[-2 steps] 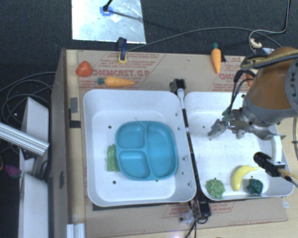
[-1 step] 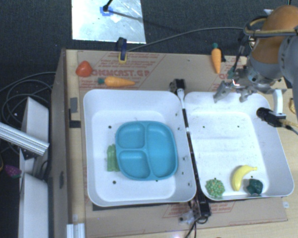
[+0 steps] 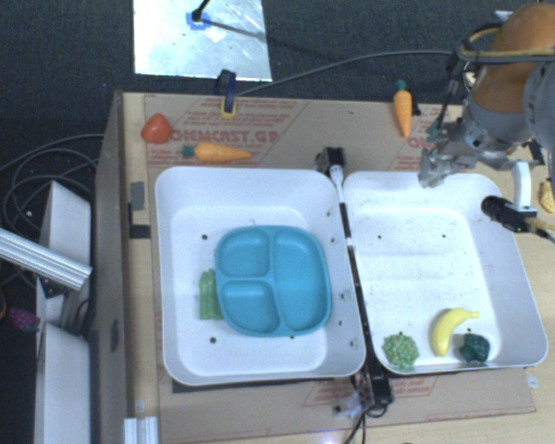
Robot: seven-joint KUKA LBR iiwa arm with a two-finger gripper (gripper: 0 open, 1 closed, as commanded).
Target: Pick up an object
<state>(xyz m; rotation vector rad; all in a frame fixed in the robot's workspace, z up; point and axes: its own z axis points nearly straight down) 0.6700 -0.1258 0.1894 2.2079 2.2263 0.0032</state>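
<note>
Spanning the bench, the left bin [image 3: 180, 248] carried a blue divided plate [image 3: 271, 279]; the right bin [image 3: 416, 248] held a yellow banana [image 3: 450, 328], a green cluster [image 3: 400, 350] and a dark green piece [image 3: 474, 347] along its near edge. The gripper [image 3: 437, 166] hung over the right bin's far rim, well apart from them.

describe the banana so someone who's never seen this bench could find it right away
Start at the right bin of the two white ones and go to its near edge. Three small items sit there in a row; the banana is the middle one, yellow and curved, between two green pieces.
</note>
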